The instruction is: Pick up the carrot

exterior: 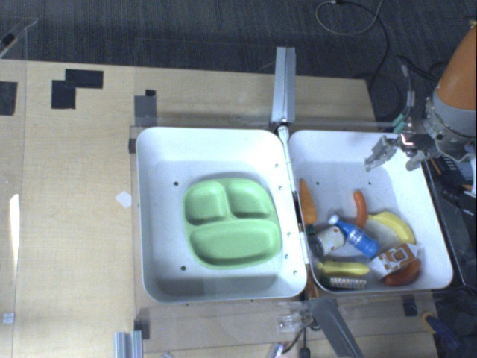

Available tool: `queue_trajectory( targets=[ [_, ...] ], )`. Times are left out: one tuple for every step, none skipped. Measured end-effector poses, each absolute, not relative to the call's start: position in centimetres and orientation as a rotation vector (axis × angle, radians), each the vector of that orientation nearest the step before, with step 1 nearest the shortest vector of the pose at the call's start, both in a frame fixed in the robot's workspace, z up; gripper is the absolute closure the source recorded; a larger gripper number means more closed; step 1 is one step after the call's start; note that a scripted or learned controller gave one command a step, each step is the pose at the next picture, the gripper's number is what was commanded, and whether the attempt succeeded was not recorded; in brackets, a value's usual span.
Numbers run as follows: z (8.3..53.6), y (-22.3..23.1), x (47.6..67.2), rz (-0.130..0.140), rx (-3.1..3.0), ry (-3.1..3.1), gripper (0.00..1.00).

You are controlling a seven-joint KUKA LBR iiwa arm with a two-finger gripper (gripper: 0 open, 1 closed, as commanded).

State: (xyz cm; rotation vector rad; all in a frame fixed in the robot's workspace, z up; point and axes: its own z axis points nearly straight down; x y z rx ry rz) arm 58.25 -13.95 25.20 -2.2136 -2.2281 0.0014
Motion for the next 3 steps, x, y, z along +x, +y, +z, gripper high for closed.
queue_trajectory(
  targets=[
    [12.7, -16.4, 54.4, -0.001, -1.555, -2.729, 0.0],
    [8.8, -20.2, 55.9, -0.007, -1.343, -2.848, 0.0],
    [9.8, -20.0, 56.2, -0.012, -1.345, -2.853, 1.0]
  ],
)
